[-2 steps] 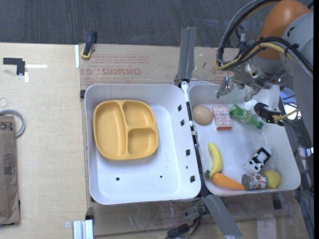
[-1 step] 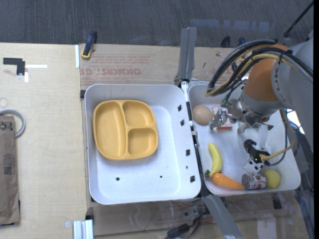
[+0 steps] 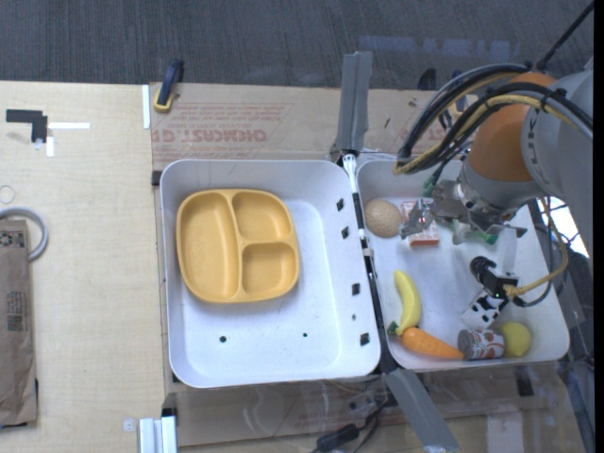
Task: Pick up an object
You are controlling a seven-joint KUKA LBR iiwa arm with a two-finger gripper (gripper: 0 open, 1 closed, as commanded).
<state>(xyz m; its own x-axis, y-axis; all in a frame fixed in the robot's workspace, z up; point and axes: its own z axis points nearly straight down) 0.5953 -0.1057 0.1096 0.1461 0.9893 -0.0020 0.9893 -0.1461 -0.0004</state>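
Camera view: tool (image 3: pixel 422 218) hovers beside the egg (image 3: pixel 382 218) in right bin (image 3: pixel 557 333).

Arm enters from right side of frame, upper right corner. Grey link w/ orange band above wrist; wrist angled down and toward left. Black and yellow cables loop over the top of the arm, arcing left then back down near the wrist. Gripper (image 3: pixel 427 221) sits low at end of wrist, metal body seen from above, pointing down-left. Finger state not resolvable from this angle: wrist housing and cabling cover most of it. A thin cable trails down from wrist.
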